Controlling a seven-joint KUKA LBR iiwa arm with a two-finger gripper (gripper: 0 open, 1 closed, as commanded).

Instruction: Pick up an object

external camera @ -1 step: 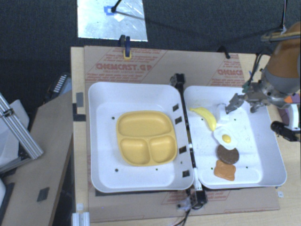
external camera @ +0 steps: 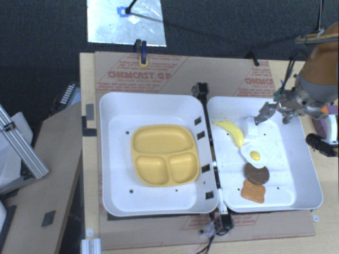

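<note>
In the right bin (external camera: pixel 302 173) lie a yellow banana (external camera: pixel 232 131), a fried egg (external camera: pixel 253 154), a round brown patty (external camera: pixel 257 174) and an orange toast-like piece (external camera: pixel 253 191). A small white piece (external camera: pixel 250 126) sits just right of the banana. My gripper (external camera: pixel 274 116) hangs over the bin's upper right part, above and to the right of the white piece. Its fingers are spread open with nothing between them. One fingertip (external camera: pixel 259 119) points down toward the white piece without visibly touching it.
The left bin (external camera: pixel 114 142) holds a yellow divided plate (external camera: pixel 164 154). A black hinge strip (external camera: pixel 207 142) runs between the bins. The grey arm with its orange band (external camera: pixel 320 62) comes in from the upper right. Cardboard (external camera: pixel 159 73) lies under both bins.
</note>
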